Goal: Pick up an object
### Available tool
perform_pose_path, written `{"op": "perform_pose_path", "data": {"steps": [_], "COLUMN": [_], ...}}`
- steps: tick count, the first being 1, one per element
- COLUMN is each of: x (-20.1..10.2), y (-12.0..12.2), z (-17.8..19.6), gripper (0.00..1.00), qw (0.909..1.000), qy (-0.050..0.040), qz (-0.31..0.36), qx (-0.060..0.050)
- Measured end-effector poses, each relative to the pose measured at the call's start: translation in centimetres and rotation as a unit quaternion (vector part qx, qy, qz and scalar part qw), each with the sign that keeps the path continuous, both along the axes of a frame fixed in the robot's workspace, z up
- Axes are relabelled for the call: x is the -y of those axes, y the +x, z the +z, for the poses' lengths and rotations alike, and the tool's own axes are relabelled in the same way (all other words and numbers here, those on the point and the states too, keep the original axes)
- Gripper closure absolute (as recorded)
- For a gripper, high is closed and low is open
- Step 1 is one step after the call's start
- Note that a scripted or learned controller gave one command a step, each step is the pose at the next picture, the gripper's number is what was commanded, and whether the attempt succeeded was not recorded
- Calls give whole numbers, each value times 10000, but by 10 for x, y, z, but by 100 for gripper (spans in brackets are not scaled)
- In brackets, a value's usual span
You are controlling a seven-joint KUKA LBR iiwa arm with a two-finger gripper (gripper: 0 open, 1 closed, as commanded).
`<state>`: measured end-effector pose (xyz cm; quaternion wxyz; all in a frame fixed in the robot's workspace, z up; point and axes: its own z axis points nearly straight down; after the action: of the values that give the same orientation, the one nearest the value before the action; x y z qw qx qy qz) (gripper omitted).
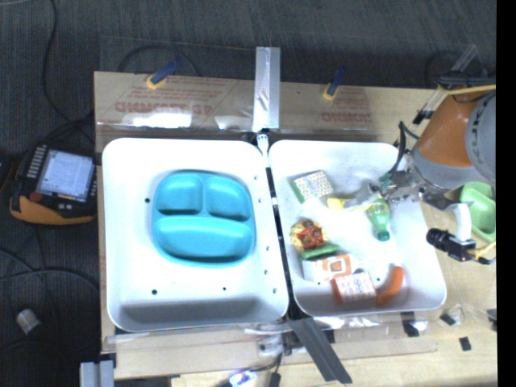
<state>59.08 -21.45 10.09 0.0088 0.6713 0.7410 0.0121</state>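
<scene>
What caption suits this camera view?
Arm's pincer poised over green bottle in cluttered right bin; blue tray in left bin.

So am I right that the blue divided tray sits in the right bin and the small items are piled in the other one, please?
Not quite: the camera view shows the blue divided tray in the left bin, with the small items piled in the other one, the right bin.

Dk carpet floor [64, 47], wood bench [387, 103].

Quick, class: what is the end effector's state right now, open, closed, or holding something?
End effector: cannot be told. It sits low over the right bin, right by the green bottle.
</scene>
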Motion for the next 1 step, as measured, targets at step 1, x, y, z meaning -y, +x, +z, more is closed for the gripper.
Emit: {"op": "perform_pose_path", "data": {"steps": [1], "x": [8], "y": [62], "z": [127], "gripper": [0], "qw": [9976], "qy": [-37], "qz": [-673], "qx": [-173]}}
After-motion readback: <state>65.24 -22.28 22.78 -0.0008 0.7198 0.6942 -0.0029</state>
